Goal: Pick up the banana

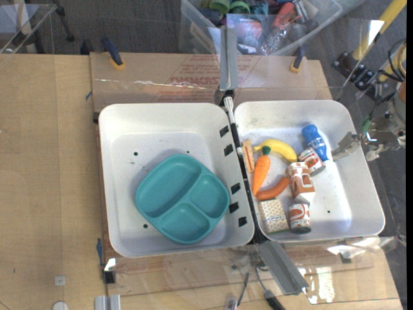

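Camera view, left to right: a teal divided plate (182,199) sits in the left bin (116,173). Right bin (361,199) next, and the banana (279,148) lies in its upper left part, above the orange carrot (261,171), with little cartons (301,179) and a blue bottle (314,141) close by. It looks like a light, stiff, smooth toy, so pinching across its curved middle seems best. At the right edge of the frame the tool (352,143) is blurred among cables; whether it's released or clenched, I cannot tell.

Wooden bench (39,173), clear toy-filled tub (258,8) behind
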Controlling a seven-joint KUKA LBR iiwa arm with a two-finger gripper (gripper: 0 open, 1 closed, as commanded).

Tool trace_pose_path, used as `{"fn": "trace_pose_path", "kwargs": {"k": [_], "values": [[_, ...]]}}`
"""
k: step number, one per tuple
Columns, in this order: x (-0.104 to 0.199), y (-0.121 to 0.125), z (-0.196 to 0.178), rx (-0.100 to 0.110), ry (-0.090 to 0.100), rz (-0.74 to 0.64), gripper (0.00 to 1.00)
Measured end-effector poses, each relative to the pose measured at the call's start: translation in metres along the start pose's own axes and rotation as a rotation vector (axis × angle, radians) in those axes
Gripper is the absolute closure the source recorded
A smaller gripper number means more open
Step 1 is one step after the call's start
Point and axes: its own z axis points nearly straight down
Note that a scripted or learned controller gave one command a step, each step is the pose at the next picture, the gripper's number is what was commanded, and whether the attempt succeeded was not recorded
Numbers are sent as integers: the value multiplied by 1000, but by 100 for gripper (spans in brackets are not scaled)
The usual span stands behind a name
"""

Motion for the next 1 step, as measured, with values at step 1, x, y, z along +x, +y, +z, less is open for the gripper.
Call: {"fn": "trace_pose_path", "kwargs": {"k": [1], "values": [[61,16,40,0,0,-308,0]]}}
